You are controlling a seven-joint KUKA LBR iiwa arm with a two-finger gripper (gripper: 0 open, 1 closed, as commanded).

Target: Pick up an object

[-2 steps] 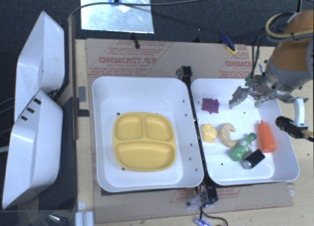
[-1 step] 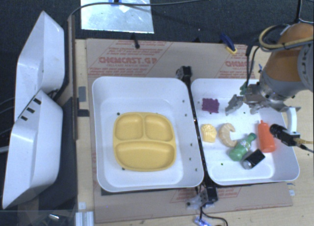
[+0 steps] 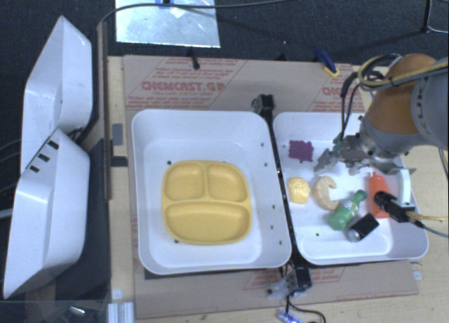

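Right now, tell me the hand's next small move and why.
Probably a short drop toward the cream curl. The hand hovers in the right bin just above it, with nothing visibly held; the purple piece lies off to the side.

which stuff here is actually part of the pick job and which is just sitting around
Part of the job:
gripper
purple piece
yellow piece
cream curved piece
green bottle
orange piece
black item
right bin

Just lying about:
yellow divided tray
left bin
blue clip
shiny sheet
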